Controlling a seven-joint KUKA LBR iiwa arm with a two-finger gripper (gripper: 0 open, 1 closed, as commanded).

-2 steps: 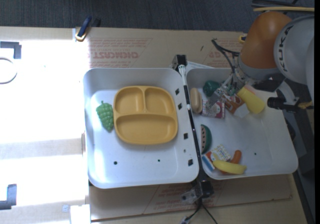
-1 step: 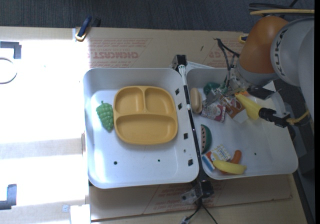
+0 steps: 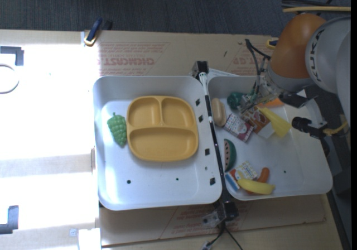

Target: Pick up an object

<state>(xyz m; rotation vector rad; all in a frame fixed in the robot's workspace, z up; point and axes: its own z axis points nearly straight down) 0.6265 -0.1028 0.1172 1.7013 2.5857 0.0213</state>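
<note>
One tool [image 3: 254, 98] hangs low over small packets [image 3: 245, 123] in the right bin [image 3: 304, 179]; its grip is unreadable.

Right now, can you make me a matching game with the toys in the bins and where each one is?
Things:
1. grapes
2. plate
3. banana
4. watermelon slice

Places:
A. near front edge of the right bin
B. middle of the left bin
C. right bin, by the wall between the bins
D. left bin, just left of the plate

Pairs: 1-D, 2-B, 3-A, 4-C
</note>
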